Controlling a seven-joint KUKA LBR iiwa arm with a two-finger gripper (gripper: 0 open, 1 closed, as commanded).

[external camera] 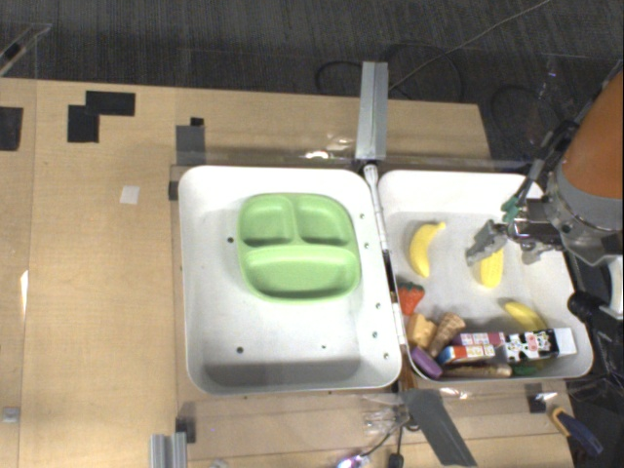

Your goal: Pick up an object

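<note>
Over the right bin point(585, 354) the pincer point(499, 240) is seen spread open just above a yellow banana point(490, 268), which should be straddled squarely across its narrow width before any closing is attempted.

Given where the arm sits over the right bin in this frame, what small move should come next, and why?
Probably a short straight descent. The pincer hangs just above the middle yellow banana-shaped toy in the right white bin, with nothing visible between its fingers. That toy lies apart from the other two yellow pieces, so lowering around it looks like the cleanest grasp.
</note>
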